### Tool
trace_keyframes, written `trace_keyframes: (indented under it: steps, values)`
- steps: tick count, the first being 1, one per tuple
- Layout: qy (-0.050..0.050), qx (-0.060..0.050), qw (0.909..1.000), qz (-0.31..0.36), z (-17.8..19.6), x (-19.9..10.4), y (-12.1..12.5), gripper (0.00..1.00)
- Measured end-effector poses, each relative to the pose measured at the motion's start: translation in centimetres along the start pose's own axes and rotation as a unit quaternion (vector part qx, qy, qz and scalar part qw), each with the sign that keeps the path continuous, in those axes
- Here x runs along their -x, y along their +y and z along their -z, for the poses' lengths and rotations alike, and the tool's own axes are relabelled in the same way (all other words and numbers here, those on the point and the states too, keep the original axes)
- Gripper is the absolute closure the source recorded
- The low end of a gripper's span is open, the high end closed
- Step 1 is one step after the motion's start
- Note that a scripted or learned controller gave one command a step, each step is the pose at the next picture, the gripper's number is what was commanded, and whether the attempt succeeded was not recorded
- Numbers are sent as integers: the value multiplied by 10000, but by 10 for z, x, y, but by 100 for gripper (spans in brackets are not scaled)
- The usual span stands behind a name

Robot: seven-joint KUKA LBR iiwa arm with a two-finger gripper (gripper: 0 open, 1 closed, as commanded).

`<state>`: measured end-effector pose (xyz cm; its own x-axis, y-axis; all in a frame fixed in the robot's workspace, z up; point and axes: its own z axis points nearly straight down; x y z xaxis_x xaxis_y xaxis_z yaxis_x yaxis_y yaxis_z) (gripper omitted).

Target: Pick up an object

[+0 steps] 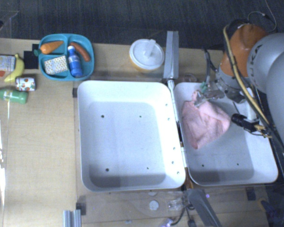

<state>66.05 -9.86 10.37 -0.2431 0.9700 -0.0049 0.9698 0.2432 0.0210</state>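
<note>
A crumpled pink cloth lies in the right bin, in its far left part. My gripper is low over the bin's far edge, right at the cloth's upper corner, which rises in a small peak toward it. The grey arm with its orange band comes in from the right above the bin, with cables hanging beside it.
The left bin sits beside the right one, with a metal bar at their far junction. A white lidded cup stands behind it. At far left are a blue divided tray of toy food, a banana, a can and a green bottle.
</note>
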Motion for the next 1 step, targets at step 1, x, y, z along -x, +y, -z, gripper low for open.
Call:
trace_keyframes:
  steps: [1]
  values:
    - [11,-81,9985,-547,82,-32,20,100]
